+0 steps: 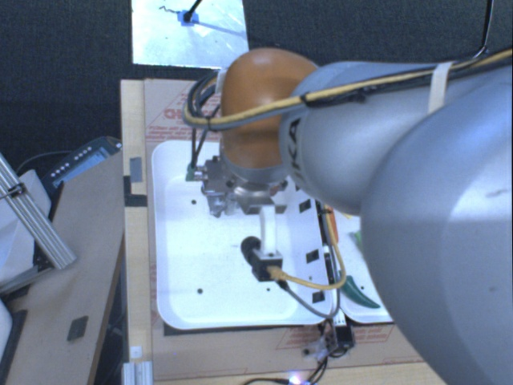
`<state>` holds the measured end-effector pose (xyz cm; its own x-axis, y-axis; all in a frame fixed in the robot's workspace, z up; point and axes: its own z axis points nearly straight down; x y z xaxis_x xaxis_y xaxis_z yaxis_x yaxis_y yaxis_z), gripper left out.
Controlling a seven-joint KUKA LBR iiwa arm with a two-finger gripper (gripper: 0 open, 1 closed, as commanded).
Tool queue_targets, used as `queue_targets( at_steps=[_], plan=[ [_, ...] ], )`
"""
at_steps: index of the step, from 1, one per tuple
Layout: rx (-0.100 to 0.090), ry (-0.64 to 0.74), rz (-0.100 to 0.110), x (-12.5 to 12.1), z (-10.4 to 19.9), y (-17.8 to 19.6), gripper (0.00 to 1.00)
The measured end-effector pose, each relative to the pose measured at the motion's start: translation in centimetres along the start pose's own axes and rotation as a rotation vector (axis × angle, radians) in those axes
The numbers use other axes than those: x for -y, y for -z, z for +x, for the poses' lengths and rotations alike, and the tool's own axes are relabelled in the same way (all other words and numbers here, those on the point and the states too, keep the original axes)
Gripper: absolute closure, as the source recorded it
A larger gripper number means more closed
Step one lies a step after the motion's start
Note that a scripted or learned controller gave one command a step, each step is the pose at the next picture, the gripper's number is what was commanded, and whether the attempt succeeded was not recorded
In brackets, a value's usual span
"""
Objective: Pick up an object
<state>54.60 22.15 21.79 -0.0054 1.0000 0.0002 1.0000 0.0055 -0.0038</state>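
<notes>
Left white bin (188, 263): floor bare toward its near rim. Just past its near right corner, in the neighbouring bin, a dark green curved object (365, 297), half hidden under the arm (417, 167). Gripper (220, 203) low over the left bin's far half, left of centre; open or closed, cannot tell. Printed cardboard (170, 112) beyond the far rim.
</notes>
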Motion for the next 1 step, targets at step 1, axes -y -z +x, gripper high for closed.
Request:
queue_targets(
  at_steps=[1],
  plan=[
    [-0.005, -0.002, -0.025, -7.41, -0.51, 14.93, 1.0]
  ],
)
